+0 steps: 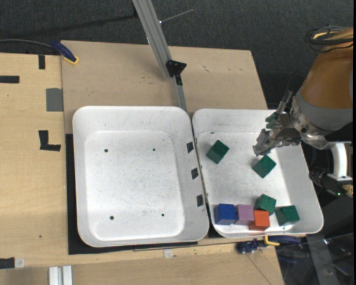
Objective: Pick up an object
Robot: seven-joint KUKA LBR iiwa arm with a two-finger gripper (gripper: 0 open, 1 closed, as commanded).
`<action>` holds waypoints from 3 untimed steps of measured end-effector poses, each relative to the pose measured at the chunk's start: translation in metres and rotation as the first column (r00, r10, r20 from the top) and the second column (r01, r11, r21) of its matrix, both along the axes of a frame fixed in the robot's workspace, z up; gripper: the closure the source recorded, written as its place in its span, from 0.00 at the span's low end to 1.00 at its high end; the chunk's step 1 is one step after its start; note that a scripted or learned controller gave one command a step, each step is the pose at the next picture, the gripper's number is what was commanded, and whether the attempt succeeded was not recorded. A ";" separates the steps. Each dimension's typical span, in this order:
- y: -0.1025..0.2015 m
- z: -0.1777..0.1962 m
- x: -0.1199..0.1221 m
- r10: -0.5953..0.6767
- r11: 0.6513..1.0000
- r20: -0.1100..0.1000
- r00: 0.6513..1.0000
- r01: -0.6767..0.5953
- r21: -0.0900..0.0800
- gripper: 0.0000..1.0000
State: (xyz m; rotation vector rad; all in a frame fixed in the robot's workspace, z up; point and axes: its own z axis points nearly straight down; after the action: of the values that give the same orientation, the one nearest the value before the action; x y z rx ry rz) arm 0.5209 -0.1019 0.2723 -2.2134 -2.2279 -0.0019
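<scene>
We see open floor across the left bin (89, 159), while in the right bin (237, 119) green blocks (217, 151) and a front-edge cluster (255, 212) crowd the way.

No readable text, label, brand, number or sign shows anywhere.

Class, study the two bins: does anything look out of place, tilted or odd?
Nothing is spilled or damaged. All the blocks sit in the right bin. Two green blocks lie turned at an angle, apart from the cluster along its near edge.
</scene>
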 end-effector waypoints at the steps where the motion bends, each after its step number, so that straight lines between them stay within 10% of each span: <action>1: 0.042 -0.016 0.024 -0.001 1.000 -0.002 1.000 0.001 -0.001 1.00; 3: 0.139 -0.023 0.082 0.000 1.000 0.000 1.000 0.000 0.000 1.00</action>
State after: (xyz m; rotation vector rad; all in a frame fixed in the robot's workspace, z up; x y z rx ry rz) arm 0.6030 0.0371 0.2497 -2.2133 -2.2284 -0.0026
